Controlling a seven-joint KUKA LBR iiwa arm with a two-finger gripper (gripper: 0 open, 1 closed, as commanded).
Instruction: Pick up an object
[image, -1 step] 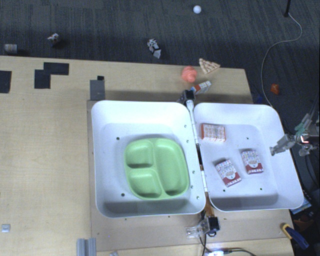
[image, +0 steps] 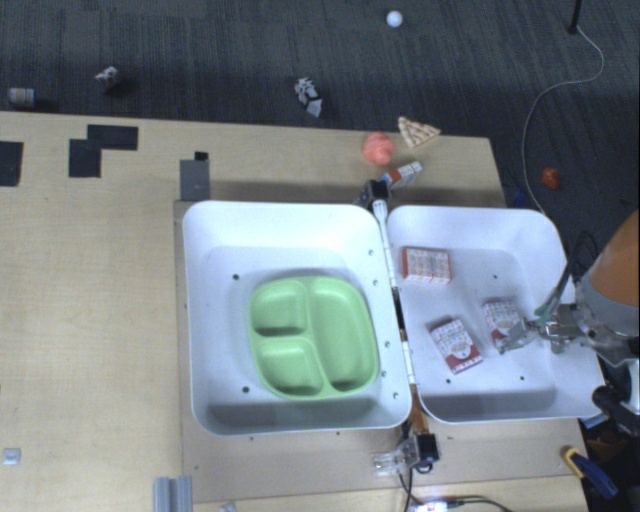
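Small red-white packet (image: 454, 343), lying flat.

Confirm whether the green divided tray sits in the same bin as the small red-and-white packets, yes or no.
No: the green tray lies in the left bin, while the three packets lie in the right bin.

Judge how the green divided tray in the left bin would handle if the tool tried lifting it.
The green tray looks like rigid moulded plastic, so probably stiff and light. It lies flat and wide in the left bin, so it likely won't roll. Its smooth, rounded rim may slip from a narrow pinch.
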